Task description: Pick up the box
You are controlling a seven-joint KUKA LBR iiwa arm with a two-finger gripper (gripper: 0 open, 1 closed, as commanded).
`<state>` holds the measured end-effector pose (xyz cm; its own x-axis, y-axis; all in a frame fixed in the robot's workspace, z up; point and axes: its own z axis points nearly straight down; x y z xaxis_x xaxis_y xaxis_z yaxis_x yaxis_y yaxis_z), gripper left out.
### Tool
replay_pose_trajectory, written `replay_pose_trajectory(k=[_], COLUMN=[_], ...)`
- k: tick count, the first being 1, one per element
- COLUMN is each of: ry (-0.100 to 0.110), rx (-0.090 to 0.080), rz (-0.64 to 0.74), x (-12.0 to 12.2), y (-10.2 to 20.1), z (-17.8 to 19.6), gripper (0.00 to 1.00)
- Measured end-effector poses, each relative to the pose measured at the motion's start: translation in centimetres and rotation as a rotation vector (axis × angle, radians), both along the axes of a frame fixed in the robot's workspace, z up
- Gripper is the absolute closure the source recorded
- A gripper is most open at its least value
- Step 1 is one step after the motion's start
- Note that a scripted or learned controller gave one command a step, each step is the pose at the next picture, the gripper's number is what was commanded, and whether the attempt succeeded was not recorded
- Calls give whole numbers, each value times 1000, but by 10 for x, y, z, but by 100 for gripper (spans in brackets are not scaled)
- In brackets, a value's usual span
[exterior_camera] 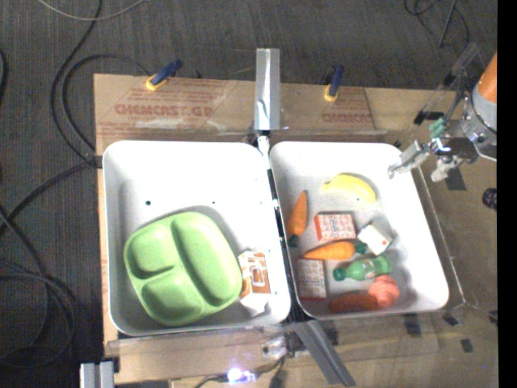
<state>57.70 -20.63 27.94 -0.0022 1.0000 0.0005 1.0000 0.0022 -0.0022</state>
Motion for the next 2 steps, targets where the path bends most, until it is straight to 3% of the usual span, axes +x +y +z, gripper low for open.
replay_pose_trajectory(k=[1, 2], ry=[1, -16], rx=[-1, -5], rz=[26, 201], x=[13, 3], y=[13, 38], z=[-90, -180], gripper=[0, 0])
